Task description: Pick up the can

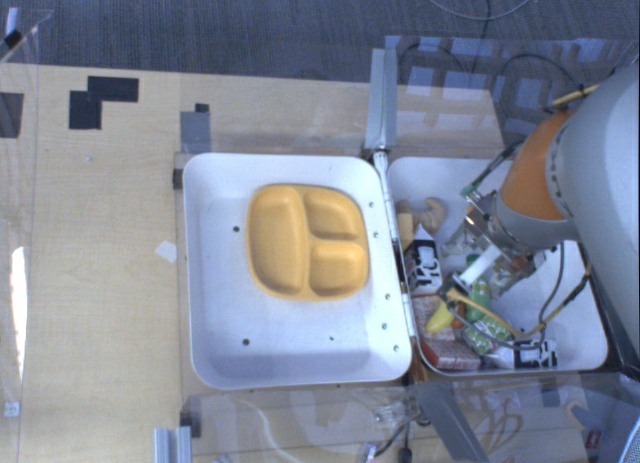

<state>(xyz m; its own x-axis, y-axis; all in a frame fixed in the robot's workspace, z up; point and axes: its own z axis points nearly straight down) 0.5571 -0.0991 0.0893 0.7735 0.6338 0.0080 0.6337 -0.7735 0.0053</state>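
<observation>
A small dark can with a black-and-white label (425, 269) lies in the right bin (590, 346), close to its left wall. My gripper (484, 263) is low over the middle of that bin, just right of the can, under the grey wrist with the orange band (530, 186). Loose items crowd around its tip, and the wrist hides much of it. Nothing is visibly held.
The left bin (215, 331) holds a yellow divided plate (305, 241). In the right bin a beige piece (432, 211) lies at the back. A yellow item (440, 317), a green packet (487, 325) and a black-and-white object (535, 354) lie at the front.
</observation>
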